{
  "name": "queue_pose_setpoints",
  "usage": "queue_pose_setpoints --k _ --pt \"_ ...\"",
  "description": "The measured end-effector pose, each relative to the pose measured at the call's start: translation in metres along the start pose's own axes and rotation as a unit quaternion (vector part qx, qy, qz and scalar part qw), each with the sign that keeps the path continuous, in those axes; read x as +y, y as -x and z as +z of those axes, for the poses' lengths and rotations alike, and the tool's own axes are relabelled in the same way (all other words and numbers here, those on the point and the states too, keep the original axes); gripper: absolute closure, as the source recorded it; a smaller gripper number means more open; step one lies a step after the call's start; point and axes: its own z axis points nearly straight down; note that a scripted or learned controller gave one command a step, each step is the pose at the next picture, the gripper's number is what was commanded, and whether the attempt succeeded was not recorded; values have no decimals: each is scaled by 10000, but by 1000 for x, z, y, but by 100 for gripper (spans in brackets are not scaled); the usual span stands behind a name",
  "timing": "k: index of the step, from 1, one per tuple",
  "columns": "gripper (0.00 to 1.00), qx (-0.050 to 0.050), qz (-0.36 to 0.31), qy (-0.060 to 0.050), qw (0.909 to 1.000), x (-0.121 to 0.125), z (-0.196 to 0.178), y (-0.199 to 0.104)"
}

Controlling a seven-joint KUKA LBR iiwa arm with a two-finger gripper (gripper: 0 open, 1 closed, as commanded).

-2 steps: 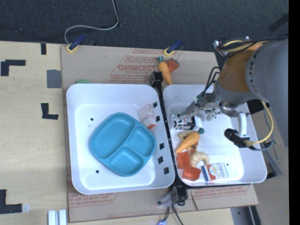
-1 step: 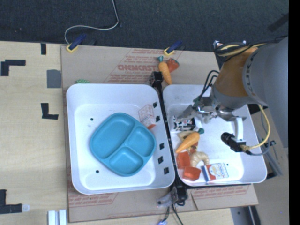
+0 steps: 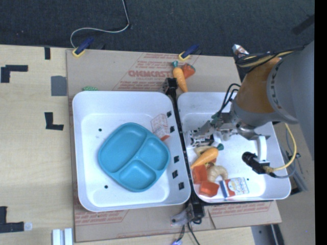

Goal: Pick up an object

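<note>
Gripper point(image 3: 203, 136) low in right bin point(image 3: 278, 188), metal fingers' spread not discernible, above tapered orange carrot point(image 3: 205, 156). Left bin point(image 3: 82, 137) holds smooth blue three-compartment plate point(image 3: 134, 156).

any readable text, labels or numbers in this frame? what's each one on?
"CHEMCAS..." in red print, upside down, on the cardboard sheet behind the left bin; the rest of that word and the lines beneath it are too blurred to read.
Small carton in the right bin, red and blue print: too small to read.
Clear packet in the left bin, reddish marking: unreadable.
No numbers can be read.
</note>
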Motion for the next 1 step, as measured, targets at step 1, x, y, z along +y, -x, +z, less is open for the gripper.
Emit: queue_pose_setpoints --k 1 --pt "0 5 -6 -150 9999 11 15 -6"
